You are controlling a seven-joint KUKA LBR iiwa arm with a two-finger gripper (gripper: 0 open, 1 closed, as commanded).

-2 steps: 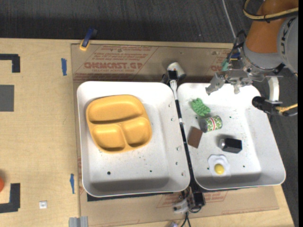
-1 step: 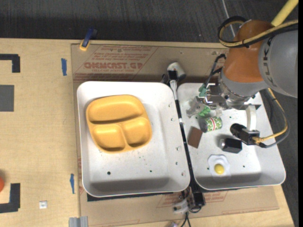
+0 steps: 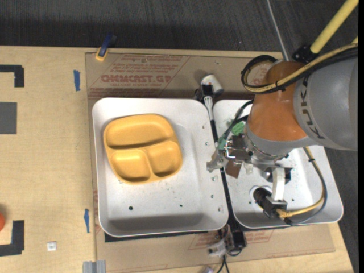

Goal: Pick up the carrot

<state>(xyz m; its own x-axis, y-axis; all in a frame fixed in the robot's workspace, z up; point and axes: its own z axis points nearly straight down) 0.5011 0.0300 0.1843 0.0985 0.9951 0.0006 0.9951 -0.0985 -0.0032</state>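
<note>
Over the right bin (image 3: 324,206), the grey arm (image 3: 318,104) with its orange band reaches down from the worktop's right side, and its gripper (image 3: 236,161) hangs near that bin's left wall, beside the ridge where the two bins meet. Whether the gripper is wide or narrow cannot be told, and where the carrot lies cannot be told either. A yellow three-compartment tray (image 3: 143,147) rests in the left bin (image 3: 114,209), toward its far-left corner, well apart from the gripper.
</note>
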